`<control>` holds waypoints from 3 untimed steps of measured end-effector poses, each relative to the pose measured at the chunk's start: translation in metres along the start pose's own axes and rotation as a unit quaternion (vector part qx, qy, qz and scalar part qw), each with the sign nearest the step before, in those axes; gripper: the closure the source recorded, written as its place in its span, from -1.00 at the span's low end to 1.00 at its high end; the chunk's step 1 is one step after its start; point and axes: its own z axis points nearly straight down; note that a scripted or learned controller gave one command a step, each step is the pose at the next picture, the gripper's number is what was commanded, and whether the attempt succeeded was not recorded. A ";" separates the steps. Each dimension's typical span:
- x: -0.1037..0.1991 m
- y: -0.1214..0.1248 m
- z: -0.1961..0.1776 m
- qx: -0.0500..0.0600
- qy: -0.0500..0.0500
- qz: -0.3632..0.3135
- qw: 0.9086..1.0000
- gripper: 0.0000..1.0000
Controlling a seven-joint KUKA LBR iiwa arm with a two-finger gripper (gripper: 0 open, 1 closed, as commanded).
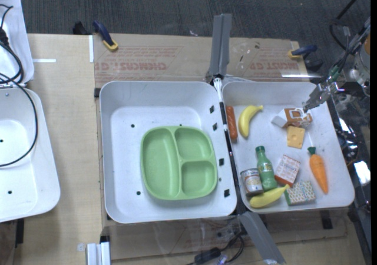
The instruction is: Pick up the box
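In the right bin (343, 199), a small pink and white box (287, 169) lies flat near the middle. A speckled green box (300, 193) sits closer to the front rim. An orange and white carton (297, 117) stands toward the back. My gripper (311, 102) reaches in from the right over the back right part of this bin. It hangs just above and to the right of the carton, with nothing seen in its grasp. It is well away from the pink box.
The right bin also holds a hot dog (232, 123), two bananas (250, 118) (267, 197), a cheese wedge (296, 137), a carrot (318, 171), a green bottle (264, 168) and a can (251, 181). A green divided plate (179, 162) lies in the left bin (118, 140).
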 end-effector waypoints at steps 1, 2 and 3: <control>-0.007 0.075 0.040 -0.002 -0.001 -0.128 0.992 -1.00; 0.042 0.005 0.128 -0.001 0.000 -0.254 0.967 -1.00; 0.081 -0.043 0.160 -0.001 0.000 -0.281 0.960 -1.00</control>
